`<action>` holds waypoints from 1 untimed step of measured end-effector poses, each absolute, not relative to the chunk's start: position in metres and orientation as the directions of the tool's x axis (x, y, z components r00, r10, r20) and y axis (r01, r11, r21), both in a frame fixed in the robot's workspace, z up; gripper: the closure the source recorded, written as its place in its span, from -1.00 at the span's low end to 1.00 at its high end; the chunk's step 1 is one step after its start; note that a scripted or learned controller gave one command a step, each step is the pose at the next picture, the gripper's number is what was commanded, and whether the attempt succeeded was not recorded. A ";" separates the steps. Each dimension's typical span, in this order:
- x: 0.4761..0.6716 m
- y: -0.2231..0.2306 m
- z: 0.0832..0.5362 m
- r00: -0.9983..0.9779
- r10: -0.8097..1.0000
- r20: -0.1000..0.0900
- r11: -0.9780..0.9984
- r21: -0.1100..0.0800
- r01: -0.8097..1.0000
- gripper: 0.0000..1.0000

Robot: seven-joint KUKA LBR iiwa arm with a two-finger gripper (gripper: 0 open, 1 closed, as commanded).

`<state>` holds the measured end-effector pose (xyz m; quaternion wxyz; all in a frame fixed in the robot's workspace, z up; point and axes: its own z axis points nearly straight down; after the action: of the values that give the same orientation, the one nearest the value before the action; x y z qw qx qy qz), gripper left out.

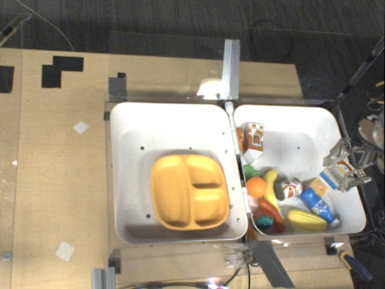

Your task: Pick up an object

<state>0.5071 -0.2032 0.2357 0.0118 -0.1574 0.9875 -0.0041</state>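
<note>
The right bin (301,125) holds several toy foods along its near side. An orange-and-white carton (253,139) lies by the divider. An orange (255,186), a banana (271,182), a small red-and-white can (291,189), a blue bottle (316,204), a corn cob (307,220) and a red pepper (267,215) crowd together. My gripper (345,162) hangs over the bin's right rim. A small blue-and-white packet (332,177) sits right at its lower left, touching or nearly so; whether it is gripped is unclear.
The left bin (132,131) holds a yellow divided plate (189,191) near its front right. A metal post (231,68) stands behind the divider between the bins. The far half of the right bin is bare white floor.
</note>
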 end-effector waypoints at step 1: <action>0.500 -0.205 0.226 -0.949 -0.314 -0.008 0.949 -0.003 -0.314 1.00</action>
<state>0.5002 -0.2049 0.2255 0.0040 -0.1590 0.9873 -0.0011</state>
